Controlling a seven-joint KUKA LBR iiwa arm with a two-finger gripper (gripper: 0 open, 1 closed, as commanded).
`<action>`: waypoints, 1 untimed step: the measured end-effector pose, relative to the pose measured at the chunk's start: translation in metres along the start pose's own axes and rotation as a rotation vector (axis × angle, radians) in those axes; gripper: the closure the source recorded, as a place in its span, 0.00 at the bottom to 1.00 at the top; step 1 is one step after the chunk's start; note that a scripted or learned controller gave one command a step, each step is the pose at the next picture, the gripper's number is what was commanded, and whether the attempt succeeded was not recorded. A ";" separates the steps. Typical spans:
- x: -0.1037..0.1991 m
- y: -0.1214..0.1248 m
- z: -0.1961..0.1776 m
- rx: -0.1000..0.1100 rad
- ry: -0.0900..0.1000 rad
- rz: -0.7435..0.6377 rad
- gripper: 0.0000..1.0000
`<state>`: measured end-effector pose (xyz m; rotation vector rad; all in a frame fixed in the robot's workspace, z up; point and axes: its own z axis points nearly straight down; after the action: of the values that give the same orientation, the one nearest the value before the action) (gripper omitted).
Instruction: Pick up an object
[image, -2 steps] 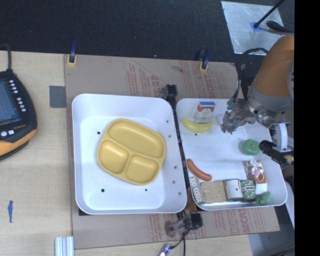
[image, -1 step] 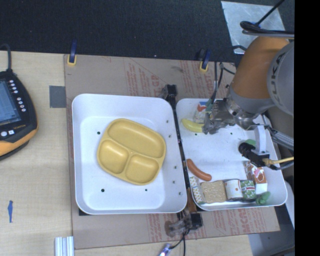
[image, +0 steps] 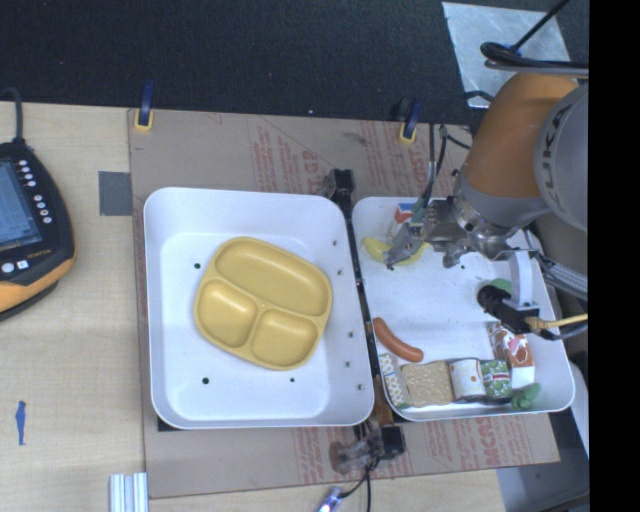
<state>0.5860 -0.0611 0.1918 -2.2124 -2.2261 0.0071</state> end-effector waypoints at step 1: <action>-0.032 0.060 0.101 0.001 -0.001 0.001 0.00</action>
<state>0.6455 -0.0930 0.0902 -2.2129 -2.2253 0.0095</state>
